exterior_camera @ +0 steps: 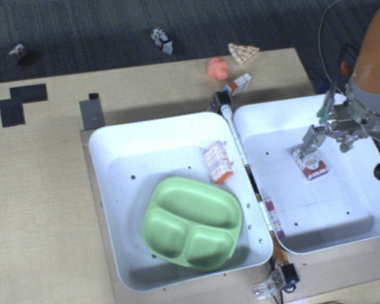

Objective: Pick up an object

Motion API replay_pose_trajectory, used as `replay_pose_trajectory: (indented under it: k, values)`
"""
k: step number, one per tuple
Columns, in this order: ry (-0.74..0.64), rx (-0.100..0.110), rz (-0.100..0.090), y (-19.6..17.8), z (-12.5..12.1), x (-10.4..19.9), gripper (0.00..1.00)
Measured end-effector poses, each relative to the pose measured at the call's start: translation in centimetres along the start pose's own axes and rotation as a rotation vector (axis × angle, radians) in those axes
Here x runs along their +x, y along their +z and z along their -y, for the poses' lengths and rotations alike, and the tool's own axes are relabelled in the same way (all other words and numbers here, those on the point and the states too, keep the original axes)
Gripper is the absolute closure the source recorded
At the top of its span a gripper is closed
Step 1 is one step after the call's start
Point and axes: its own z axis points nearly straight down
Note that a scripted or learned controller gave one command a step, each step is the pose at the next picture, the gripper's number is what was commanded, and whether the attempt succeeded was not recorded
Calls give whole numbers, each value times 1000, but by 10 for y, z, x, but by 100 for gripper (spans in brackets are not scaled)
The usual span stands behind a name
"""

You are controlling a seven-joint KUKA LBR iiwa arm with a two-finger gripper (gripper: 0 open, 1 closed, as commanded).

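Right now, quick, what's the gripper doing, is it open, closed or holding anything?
Gripper: over the red and white packet in the right bin; open or closed cannot be told, nor whether it holds the packet.

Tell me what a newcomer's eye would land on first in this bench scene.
First the big green divided plate, lying tilted in the left bin and taking up much of its floor. Next the grey arm with its orange band, reaching in from the right so that the gripper sits just above a small red and white packet in the right bin. A similar orange and white packet lies near the left bin's right wall.
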Motion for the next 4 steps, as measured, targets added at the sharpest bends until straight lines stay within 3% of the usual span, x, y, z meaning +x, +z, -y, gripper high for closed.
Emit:
replay_pose_trajectory:
  k: [1,2,3,4]
  values:
    - [1,3,0,107,-49,14,0]
    - [2,-8,1,148,0,15,0]
    - [1,-3,2,149,-74,-30,0]
    - [-2,-9,2,138,-76,-29,100]
